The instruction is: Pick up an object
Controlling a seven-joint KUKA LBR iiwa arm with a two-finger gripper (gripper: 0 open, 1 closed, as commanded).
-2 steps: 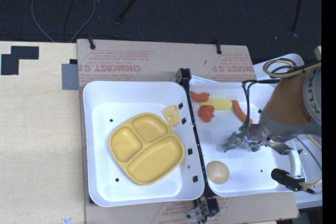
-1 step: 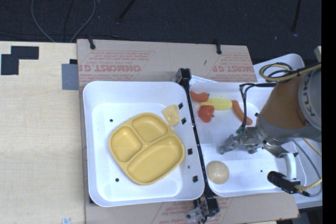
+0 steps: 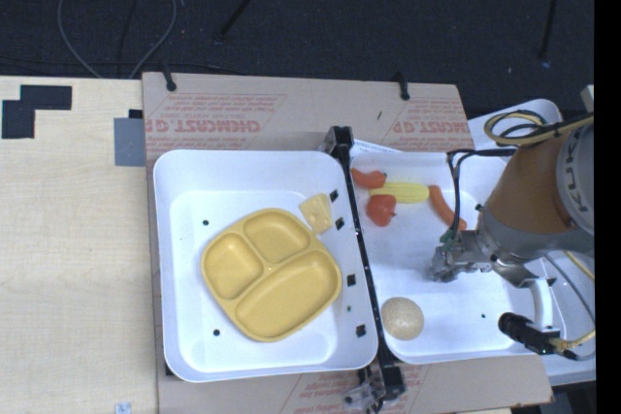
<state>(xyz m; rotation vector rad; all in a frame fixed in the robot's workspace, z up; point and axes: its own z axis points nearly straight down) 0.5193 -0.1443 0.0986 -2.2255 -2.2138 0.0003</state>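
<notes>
Nothing had been lifted at this point: every candidate object lay on a bin floor. In the right-hand shallow white bin, a small red chunky toy piece sat near the far-left corner, with an orange-red sausage-shaped piece just beyond it against the far wall and a yellow corn-like piece just beside it. A slim orange carrot-like stick lay a little further toward the middle of that bin, and a round cream-coloured ball rested near the near-left corner, well apart from the rest.

The grey two-finger gripper was down low over the middle of the right bin's floor, between the carrot-like stick and the ball, touching neither as far as the view showed. Whether it was spread or closed could not be told from this angle, and no object showed in its grasp.

So the pick looked unfinished; grasp and lift both remained.

In the left-hand white bin, a yellow three-compartment plastic plate filled the middle, with a pale yellow block at its far-right edge.
</notes>
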